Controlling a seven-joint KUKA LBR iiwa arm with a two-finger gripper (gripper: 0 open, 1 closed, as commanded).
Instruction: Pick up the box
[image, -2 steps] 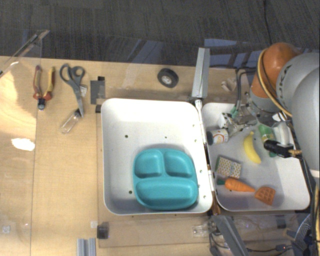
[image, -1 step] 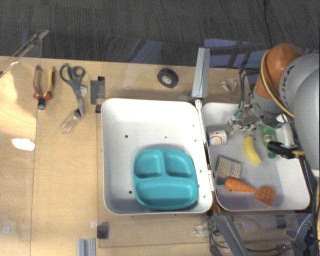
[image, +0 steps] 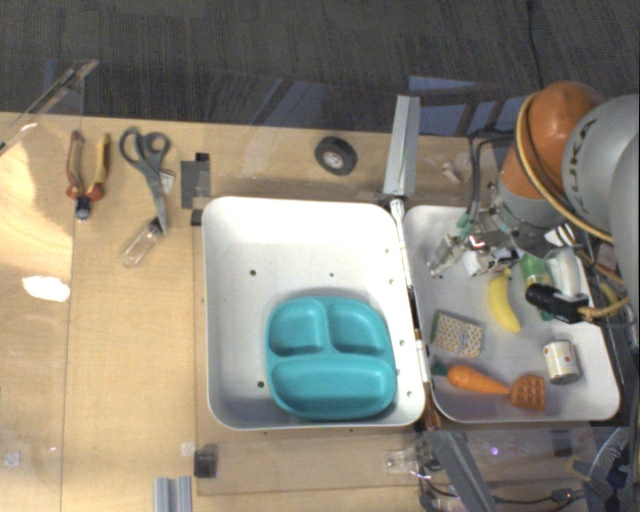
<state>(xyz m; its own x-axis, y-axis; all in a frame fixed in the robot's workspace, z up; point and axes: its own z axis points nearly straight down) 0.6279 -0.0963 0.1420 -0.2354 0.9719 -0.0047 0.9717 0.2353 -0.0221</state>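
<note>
Arm (image: 575, 150) comes in over the top right corner of the right bin (image: 600, 405). It's bulky and hangs over that end, so a steep descent could clip the bin wall or sweep the clutter under the wrist.

Left bin (image: 225, 300) holds 1 teal divided tray (image: 330, 358), well apart from the job. No risk there.

Gripper (image: 467, 248) sits high in the right bin near the divider. Can't tell from this angle if the claw is apart or together, and nothing is visibly in it.

Banana (image: 503, 303) lies between the gripper and the target, so a straight run down-frame could nudge it onto the box.

Carrot (image: 478, 380) is just below the box. A wide grasp could catch both.

Box (image: 457, 334) is my read for the small flat patterned piece, lower left of the right bin, near the divider wall. It's lying flat and low, so I'd expect the claw to skate over the top or pin it to the floor. The wall also leaves little clearance on that side.

Metal can (image: 560, 361) is well apart and looks irrelevant.
</note>
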